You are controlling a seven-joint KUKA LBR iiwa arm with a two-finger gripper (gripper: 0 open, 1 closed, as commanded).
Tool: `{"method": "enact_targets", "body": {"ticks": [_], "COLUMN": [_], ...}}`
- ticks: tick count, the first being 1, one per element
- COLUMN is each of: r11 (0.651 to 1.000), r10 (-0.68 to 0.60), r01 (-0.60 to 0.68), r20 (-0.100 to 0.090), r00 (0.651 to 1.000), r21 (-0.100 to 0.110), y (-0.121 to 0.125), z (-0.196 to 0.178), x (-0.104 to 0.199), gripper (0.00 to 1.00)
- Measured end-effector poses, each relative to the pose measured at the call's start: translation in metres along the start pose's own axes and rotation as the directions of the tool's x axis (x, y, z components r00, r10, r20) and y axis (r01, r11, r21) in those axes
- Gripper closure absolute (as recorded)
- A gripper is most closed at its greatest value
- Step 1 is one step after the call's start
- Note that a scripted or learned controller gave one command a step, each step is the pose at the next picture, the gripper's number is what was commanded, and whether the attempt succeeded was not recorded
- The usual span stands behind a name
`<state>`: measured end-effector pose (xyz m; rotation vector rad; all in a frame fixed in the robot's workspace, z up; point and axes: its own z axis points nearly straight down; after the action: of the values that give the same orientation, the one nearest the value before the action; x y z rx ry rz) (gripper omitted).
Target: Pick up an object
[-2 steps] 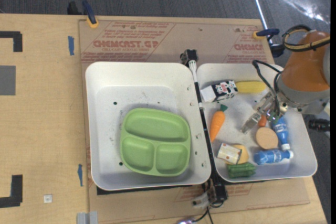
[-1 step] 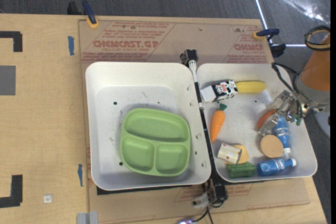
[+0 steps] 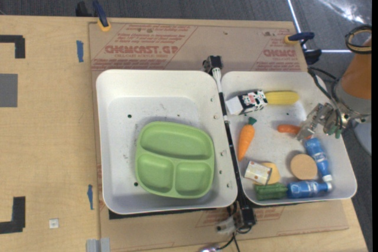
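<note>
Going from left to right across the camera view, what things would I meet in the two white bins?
Green divided plate in the left bin → orange carrot in the right bin → yellow banana → round tan disc → the robot's gripper at the right bin's far right side.
</note>
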<state>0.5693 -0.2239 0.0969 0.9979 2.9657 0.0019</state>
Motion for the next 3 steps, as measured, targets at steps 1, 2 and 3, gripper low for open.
{"method": "enact_targets", "body": {"ticks": [1,2,3], "r11": [0.991,0.945,0.945], "r10": [0.135,0.326,0.326], "r01": [-0.135,-0.326,-0.326], "r20": [-0.006,-0.007,-0.007], "r00": [0.991,0.945,0.945], "r21": [0.001,0.006,0.006], "y": [0.069,0.096,0.096], "z": [0.012,0.001,0.001], "x": [0.017,0.016,0.016], "gripper": [1.0,1.0,0.0]}}
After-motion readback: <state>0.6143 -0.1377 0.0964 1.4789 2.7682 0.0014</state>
